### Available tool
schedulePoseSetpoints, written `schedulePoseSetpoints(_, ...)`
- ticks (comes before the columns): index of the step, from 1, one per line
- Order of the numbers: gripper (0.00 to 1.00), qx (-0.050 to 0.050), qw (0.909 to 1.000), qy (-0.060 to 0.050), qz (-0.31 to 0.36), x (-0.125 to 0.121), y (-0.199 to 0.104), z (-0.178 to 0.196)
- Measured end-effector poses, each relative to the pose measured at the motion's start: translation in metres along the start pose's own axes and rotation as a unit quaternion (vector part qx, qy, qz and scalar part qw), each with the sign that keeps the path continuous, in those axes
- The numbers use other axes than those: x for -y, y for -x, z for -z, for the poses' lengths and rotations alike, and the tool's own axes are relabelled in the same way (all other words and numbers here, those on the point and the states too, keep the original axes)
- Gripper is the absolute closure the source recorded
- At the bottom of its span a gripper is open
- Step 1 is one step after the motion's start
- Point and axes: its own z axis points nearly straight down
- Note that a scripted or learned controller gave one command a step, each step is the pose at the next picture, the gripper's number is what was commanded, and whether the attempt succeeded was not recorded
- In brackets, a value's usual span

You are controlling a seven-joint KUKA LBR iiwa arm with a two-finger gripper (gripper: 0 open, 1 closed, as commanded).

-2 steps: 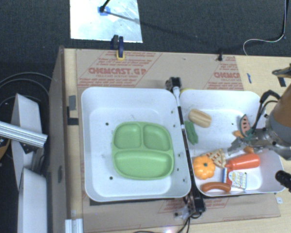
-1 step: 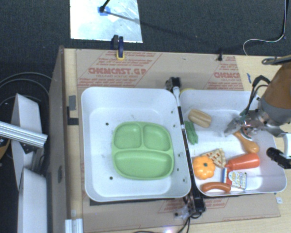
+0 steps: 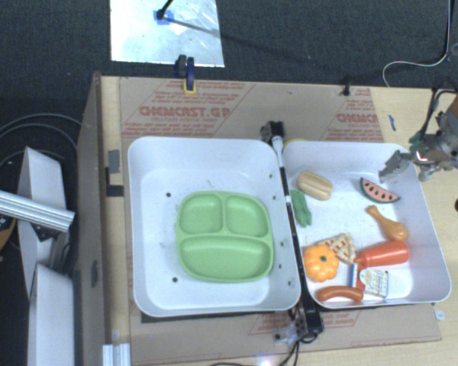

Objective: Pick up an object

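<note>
**Gripper poised at the right bin's far corner**

Camera view: the gripper [image 3: 409,163] hovers over the right bin [image 3: 431,227], fingers spread, nothing between them. Just beside it lies the watermelon slice [image 3: 378,191]. The cardboard [image 3: 237,101] underneath reads "CHEMCAST GP". The green plate [image 3: 225,236] sits in the left bin [image 3: 149,204].

Red print on the cardboard sheet [image 3: 214,101] under the bins reads "CHEMCAST GP" (repeated, partly cut off, at right).
</note>
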Motion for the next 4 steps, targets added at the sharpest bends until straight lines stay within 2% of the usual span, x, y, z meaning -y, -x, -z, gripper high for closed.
schedulePoseSetpoints(1, 0.00, -0.003, 1.0000, -0.008, -0.002, 0.010, -0.002, -0.081)
schedulePoseSetpoints(2, 0.00, -0.002, 1.0000, -0.004, 0.000, -0.032, -0.002, -0.106)
schedulePoseSetpoints(3, 1.00, -0.001, 1.0000, -0.004, 0.002, -0.032, -0.001, -0.093)
schedulePoseSetpoints(4, 1.00, -0.002, 1.0000, -0.005, -0.002, -0.020, -0.001, -0.062)
